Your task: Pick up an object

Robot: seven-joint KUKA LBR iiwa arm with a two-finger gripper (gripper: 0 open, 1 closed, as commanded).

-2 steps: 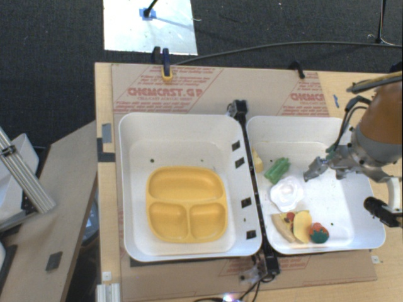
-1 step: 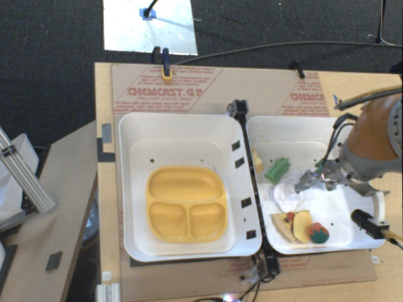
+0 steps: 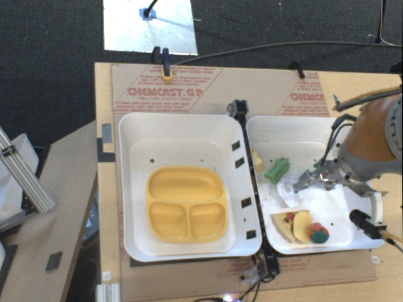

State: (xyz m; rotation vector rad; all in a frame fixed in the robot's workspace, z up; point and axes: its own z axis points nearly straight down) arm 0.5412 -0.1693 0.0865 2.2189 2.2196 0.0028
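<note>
My gripper (image 3: 304,181) hangs low over the right bin (image 3: 296,134), reaching in from the right. Its tip sits just right of a clear, whitish plastic piece (image 3: 286,192) on the bin floor. A green object (image 3: 277,169) lies up and left of the gripper tip. Near the bin's front edge a yellow wedge-shaped piece (image 3: 296,225) lies with a small red bit (image 3: 290,217) on it, beside a round toy in orange, green and blue (image 3: 319,233). A thin yellow item (image 3: 257,162) lies against the bin's left wall.
The left bin (image 3: 135,168) holds a yellow divided tray (image 3: 186,203) with three compartments. A divider with black clips (image 3: 245,181) separates the two bins. A black part (image 3: 365,224) of the arm hangs over the right bin's front right corner.
</note>
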